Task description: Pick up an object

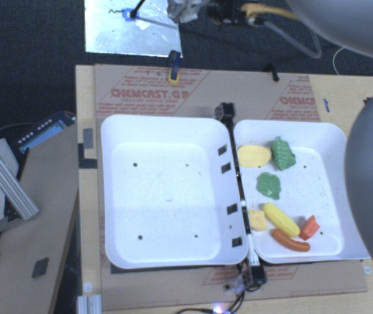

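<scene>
Gripper (188, 8) high beyond bins, finger state unreadable. Corn (281, 219), sausage (290, 242) untouched in right bin (330, 136). Nothing picked.

We find the left bin (167, 195) in the middle of the frame offers a wide bare floor to come down on. The right bin (327, 175) is crowded along its left and lower parts: a yellow piece (254, 155), two green pieces (282, 154) (269, 185), corn (281, 219), a sausage (290, 241) and an orange piece (310, 227) lie close together. Its upper right floor stays open. The black divider (237, 188) runs between the bins.
</scene>
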Controlling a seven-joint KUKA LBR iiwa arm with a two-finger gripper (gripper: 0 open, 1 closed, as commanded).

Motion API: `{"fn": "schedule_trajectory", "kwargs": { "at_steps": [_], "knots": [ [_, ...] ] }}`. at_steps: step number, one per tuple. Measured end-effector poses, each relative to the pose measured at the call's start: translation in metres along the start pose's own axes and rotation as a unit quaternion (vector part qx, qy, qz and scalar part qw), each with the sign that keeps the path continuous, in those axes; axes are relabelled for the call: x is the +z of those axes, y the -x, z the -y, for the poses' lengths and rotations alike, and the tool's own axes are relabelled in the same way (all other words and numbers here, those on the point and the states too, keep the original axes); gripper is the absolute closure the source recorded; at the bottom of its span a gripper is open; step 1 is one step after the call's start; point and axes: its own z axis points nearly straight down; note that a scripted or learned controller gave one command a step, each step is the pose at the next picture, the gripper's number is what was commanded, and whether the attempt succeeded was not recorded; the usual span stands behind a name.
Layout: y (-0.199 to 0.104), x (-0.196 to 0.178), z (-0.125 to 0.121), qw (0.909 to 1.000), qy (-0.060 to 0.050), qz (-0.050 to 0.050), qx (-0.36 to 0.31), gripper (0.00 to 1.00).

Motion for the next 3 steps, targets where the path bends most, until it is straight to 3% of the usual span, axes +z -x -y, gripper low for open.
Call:
{"fn": "schedule_trajectory", "kwargs": {
  "at_steps": [2, 3],
  "knots": [
    [0.001, 0.000, 0.007, 1.0000, -0.001, 0.000, 0.000, 1.00],
    [0.000, 0.000, 0.025, 1.0000, -0.001, 0.000, -0.001, 1.00]
  ]
}}
